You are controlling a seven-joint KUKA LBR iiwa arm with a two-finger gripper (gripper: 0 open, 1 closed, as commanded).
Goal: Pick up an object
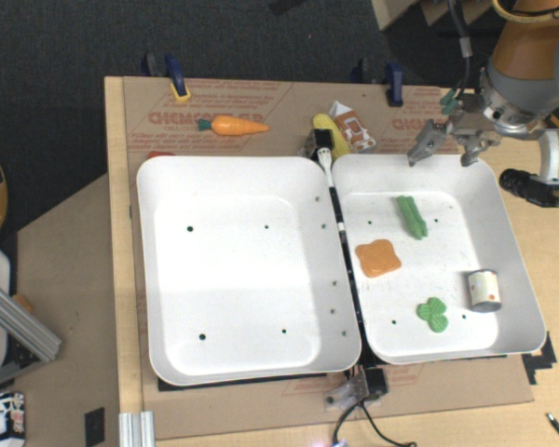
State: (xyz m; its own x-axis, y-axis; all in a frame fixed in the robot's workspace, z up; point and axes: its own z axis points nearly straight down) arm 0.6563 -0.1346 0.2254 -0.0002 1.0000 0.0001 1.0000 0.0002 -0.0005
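The right bin (512,250) holds a long green piece (411,217), an orange flat piece (378,257), a small green leafy piece (433,314) and a white-and-silver can (484,290) lying on its side. My gripper (443,153) hangs above the right bin's far edge, fingers spread apart and open, with nothing between them. The green piece lies a little nearer the camera than the fingertips.
The left bin (158,250) sits beside the right one. Behind the bins on the cardboard lie a toy carrot (235,126), a yellow-and-black object (325,137) and a small carton (355,131). Two blue clamps (177,77) hold the board's far edge.
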